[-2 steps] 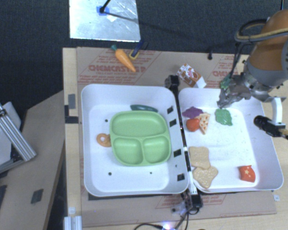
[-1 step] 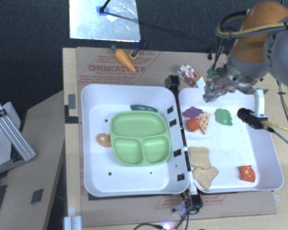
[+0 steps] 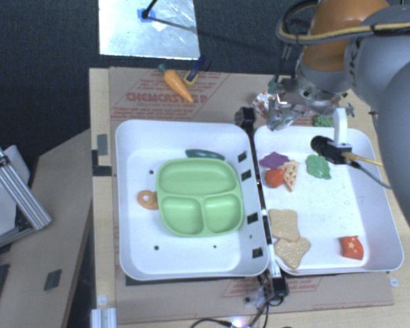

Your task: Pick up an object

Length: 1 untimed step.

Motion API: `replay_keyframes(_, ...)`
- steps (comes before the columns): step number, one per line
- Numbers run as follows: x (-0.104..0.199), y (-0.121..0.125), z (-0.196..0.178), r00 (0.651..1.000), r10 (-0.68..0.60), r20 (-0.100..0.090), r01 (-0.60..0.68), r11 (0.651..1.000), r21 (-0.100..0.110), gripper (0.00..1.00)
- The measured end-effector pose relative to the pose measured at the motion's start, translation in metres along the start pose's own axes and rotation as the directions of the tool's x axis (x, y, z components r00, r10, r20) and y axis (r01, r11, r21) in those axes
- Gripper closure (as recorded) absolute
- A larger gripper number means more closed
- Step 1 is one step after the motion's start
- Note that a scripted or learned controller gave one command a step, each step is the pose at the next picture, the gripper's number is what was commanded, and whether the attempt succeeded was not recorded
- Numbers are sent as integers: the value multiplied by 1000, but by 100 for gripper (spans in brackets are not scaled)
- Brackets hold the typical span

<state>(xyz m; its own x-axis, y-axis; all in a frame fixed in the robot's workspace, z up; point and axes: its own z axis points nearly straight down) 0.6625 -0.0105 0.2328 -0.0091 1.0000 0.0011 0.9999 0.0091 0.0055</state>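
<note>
We see the jaws (image 3: pixel 281 115) poised above the far edge of the right bin (image 3: pixel 379 210), near the divider between the two bins, and we cannot tell from this slant how they are set; nothing shows between them. We judge this a waiting height before a descent, since no toy is lifted.

The candidates for picking lie just nearer the camera than the jaws: a purple piece (image 3: pixel 274 159), and touching it a red tomato-like toy (image 3: pixel 275 178) with a pizza slice (image 3: pixel 290 173) leaning against it. We think this cluster sits closest beneath the jaws, but its pieces crowd one another, so a clean grip on one may nudge the rest. A green leaf-shaped toy (image 3: pixel 319 167) lies beside them, farther toward the arm's side, and it stands apart, which would make it easier. Two cracker-like biscuits (image 3: pixel 287 236) overlap well nearer the camera, and a red toy (image 3: pixel 352 247) sits alone toward the near corner.

Across the divider from the jaws, the left bin (image 3: pixel 133 203) holds a green divided plate (image 3: pixel 198 197), with a small pretzel (image 3: pixel 147 199) beside it. A toy carrot (image 3: pixel 178 85) rests on the worktop (image 3: pixel 123 94) beyond that bin.
</note>
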Motion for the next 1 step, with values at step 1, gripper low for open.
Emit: replay_keyframes(1, 0, -2, 12, 1000, 4, 2, -4, 1000, 4, 100)
